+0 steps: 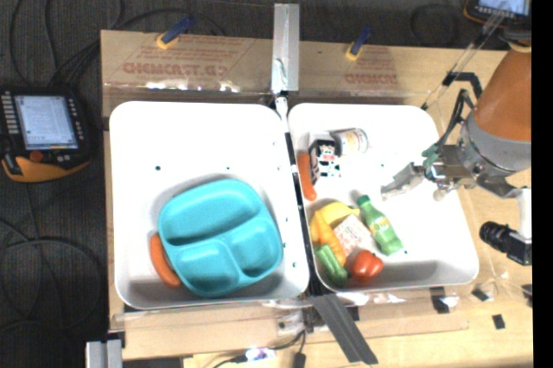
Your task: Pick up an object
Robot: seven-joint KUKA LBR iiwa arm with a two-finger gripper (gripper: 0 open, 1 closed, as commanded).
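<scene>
The arm [505,111] reaches in from the right, over the right bin's [432,129] far-right wall. Its gripper [399,183] hangs above the bare white floor in the right half of that bin, with nothing between its fingers; whether they stand apart or together cannot be told at this size.

The right bin's things crowd its left and near side. A green bottle [379,225] lies just below and left of the gripper, its long axis running from cap at upper left to base at lower right. Touching it on the left is a heap: a yellow piece [328,215], a white packet [350,234], a red tomato [365,266] and a green piece [331,264] against the near wall. Farther up, a small can [350,140] lies on its side, long axis left to right, beside a black-and-white toy [324,159]. An orange stick [305,174] lies along the wall between the bins.

The bin's right half and far corner offer open floor.

In the left bin [138,124], a blue divided tray [220,235] sits tilted near the front, an orange carrot [162,261] tucked under its left edge.
</scene>
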